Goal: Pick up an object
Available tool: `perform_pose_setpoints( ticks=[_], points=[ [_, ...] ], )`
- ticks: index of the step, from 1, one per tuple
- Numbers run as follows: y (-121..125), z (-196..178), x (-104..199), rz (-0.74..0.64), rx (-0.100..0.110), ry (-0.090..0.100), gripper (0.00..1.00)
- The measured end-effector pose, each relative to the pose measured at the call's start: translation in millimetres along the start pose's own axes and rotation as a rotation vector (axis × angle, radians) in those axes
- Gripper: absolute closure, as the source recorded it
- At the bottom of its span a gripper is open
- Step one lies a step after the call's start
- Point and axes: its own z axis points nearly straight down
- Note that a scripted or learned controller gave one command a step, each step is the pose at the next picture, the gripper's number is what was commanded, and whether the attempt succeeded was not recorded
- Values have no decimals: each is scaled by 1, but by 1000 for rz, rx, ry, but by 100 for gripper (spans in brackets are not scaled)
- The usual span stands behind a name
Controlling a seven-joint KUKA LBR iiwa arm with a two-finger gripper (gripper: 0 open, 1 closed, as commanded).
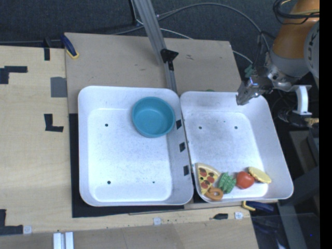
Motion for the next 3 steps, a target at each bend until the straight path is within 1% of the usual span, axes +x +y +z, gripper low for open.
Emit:
perform_pose_setpoints(
  ticks=[1, 2, 3],
  points=[
    [-27, 0, 51, -3, 3, 1, 100],
    [-40, 11, 103, -4, 4, 1, 100],
    [-62, 18, 157, -4, 4, 2, 100]
  ],
)
